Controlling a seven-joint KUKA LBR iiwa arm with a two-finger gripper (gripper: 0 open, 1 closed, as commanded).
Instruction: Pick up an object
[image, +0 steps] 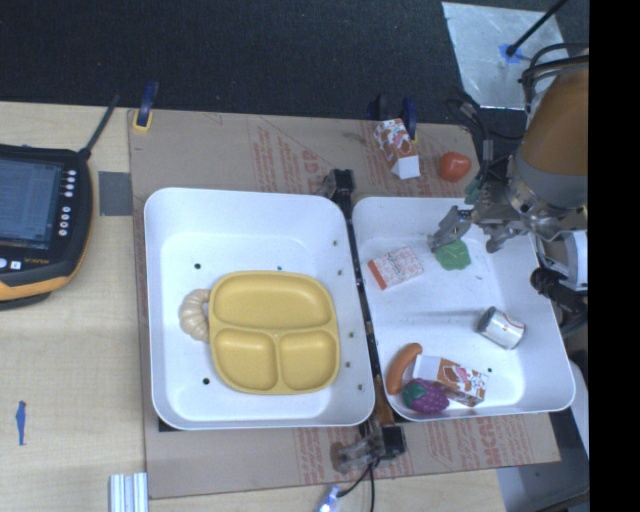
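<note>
At the far left of the surface lies a control tablet with an orange rim, parked well apart from the bins, probably so an operator can reach it. Next comes the left bin, which holds a yellow divided plate lying flat, with a pale ridged toy tucked against the plate's left edge. Cardboard under both bins likely protects the wood. The right bin carries the loose things to be picked: a small white and red packet, a green lump, a metal can on its side, and at the near edge a sausage, purple grapes and a snack box crowded together. The gripper hangs just over the green lump, so that looks like the target; its fingers appear spread, with nothing between them. Beyond the bins sit a small carton and a red ball, on the cardboard. Dark floor lies behind.
</note>
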